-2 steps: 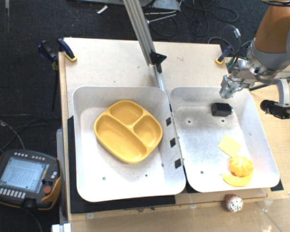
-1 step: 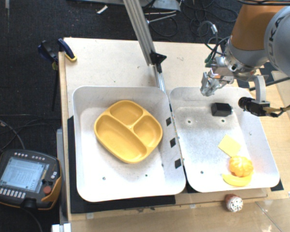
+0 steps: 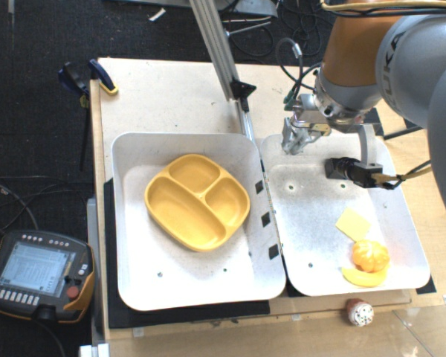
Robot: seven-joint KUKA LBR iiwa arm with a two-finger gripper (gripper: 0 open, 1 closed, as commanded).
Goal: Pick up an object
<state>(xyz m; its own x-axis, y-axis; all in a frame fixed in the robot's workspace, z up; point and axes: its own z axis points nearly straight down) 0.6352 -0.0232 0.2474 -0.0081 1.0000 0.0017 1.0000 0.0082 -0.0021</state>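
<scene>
Bins sit side by side on the bench. Over in the left bin [image 3: 134, 274] lies a yellow divided plate [image 3: 198, 201], three compartments facing up. Moving across, the right bin [image 3: 312, 222] has its things gathered at the near right corner: a pale yellow block [image 3: 353, 224], an orange [image 3: 370, 255] just below it, and a banana [image 3: 363, 277] touching the orange's underside. The gripper [image 3: 293, 141] hangs over the right bin's far left corner, well apart from them, nothing in its grasp; whether it is parted or closed I cannot tell.

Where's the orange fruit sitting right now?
The orange fruit lies in the right bin's near right corner, touching the yellow banana, just below the pale yellow block.
</scene>
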